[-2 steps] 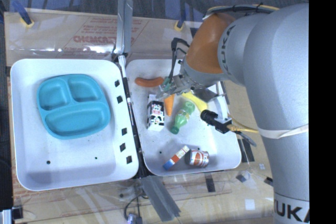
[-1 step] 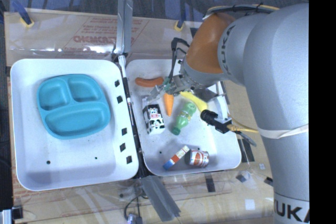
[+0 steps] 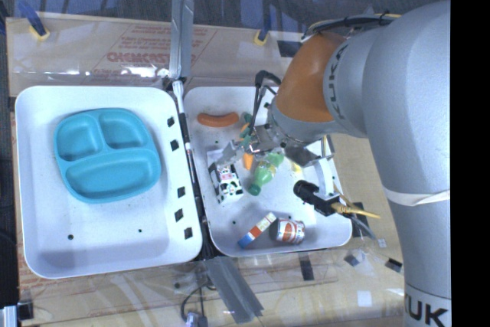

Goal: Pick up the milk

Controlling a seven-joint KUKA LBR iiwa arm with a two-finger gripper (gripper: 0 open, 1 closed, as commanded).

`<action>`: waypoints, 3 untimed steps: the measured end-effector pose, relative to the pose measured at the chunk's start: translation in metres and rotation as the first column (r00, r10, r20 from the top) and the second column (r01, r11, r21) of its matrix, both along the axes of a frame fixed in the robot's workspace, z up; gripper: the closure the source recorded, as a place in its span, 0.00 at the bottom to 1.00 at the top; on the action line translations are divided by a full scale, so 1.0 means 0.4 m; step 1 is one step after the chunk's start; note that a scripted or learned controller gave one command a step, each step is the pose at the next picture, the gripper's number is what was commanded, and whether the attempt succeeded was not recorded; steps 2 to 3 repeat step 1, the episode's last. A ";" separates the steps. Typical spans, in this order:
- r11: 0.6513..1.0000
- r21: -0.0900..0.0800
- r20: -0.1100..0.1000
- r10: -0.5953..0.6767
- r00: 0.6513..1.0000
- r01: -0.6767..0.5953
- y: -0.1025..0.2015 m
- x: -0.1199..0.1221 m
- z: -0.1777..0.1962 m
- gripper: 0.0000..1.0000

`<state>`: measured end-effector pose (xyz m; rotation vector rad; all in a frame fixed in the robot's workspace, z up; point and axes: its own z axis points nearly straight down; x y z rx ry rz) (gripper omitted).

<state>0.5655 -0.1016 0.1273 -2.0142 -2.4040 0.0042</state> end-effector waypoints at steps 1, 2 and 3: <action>0.997 -0.001 0.005 0.071 0.997 -0.071 0.082 0.136 0.162 0.00; 0.997 -0.001 0.005 0.071 0.997 -0.071 0.082 0.136 0.162 0.00; 0.997 -0.001 0.005 0.071 0.997 -0.071 0.082 0.136 0.162 0.00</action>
